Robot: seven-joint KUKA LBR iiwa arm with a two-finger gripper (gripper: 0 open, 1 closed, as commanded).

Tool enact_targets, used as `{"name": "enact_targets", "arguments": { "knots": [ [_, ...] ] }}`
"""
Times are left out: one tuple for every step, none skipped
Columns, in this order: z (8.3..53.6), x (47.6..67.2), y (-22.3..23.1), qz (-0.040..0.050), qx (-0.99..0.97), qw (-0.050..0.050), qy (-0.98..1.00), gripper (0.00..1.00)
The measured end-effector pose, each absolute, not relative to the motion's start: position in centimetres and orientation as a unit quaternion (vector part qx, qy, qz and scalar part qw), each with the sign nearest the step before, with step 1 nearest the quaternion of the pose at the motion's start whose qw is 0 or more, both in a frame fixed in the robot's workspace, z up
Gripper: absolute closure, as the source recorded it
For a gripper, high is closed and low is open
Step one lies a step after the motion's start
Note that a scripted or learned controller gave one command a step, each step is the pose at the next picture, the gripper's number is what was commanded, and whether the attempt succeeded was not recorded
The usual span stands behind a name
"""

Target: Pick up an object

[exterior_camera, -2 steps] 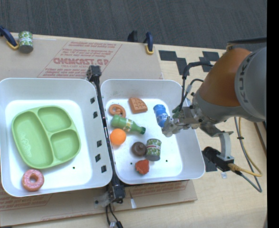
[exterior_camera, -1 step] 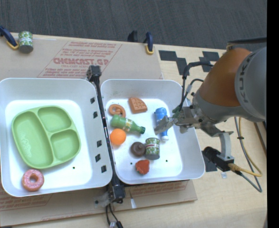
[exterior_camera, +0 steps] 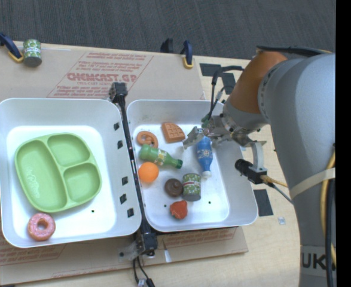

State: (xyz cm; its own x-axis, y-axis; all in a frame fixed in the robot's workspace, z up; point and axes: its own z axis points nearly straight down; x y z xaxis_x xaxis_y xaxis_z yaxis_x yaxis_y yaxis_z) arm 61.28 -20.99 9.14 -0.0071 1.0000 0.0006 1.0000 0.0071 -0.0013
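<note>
One blue bottle (exterior_camera: 204, 154) sits w/ its top right at the gripper (exterior_camera: 205, 134), jaws' state can't tell, green bottle (exterior_camera: 159, 156) & waffle (exterior_camera: 173, 131) just left of them in right bin (exterior_camera: 241, 205).

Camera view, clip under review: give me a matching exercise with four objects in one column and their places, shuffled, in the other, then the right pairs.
Objects:
1. pink donut
2. blue bottle
3. green divided plate
4. small green can

Places:
A. on the brown board outside the bins, far left corner
B. right bin, just under the claw
C. left bin, near corner, beside the plate
D. left bin, lying flat across its middle

Pairs: 1-C, 2-B, 3-D, 4-A
</note>
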Motion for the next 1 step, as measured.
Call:
{"name": "enact_targets", "arguments": {
  "knots": [
    [10.22, 61.33, -20.97, 0.0003, -0.703, 0.0, -0.712, 1.0]
  ]
}}
